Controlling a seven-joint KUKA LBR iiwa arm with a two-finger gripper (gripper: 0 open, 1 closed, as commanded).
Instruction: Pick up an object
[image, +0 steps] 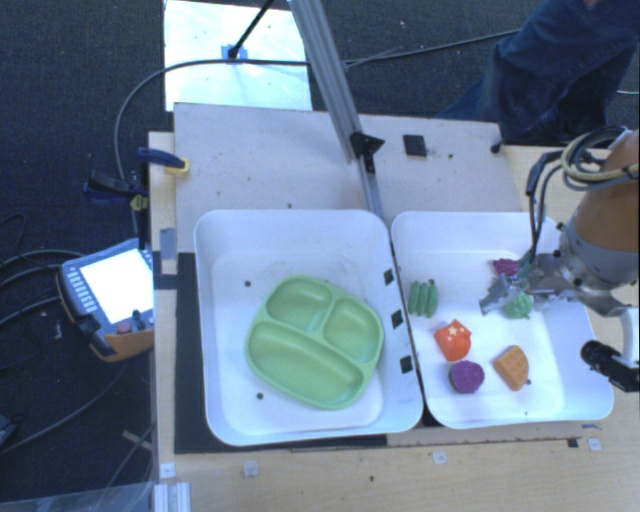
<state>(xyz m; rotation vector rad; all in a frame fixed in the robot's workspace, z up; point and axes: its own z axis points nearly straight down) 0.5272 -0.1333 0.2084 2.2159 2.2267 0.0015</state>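
My gripper (503, 297) reaches into the right bin (570, 410) from the right, low over its far right part. A small green object (518, 307) lies right under or against it, partly covered by the gripper. Just behind the gripper sits a magenta piece (504, 267). A green pea pod bunch (423, 298) lies to the left near the bin's left wall. Closer to the front are a red-orange fruit (453, 340), a purple round piece (466, 377) and an orange waffle-like piece (511, 367).
The left bin (225, 400) holds a light green divided plate (315, 342). A metal pole (335, 85) slants across the bench behind the bins. A teach pendant (108, 295) lies off the bench to the left.
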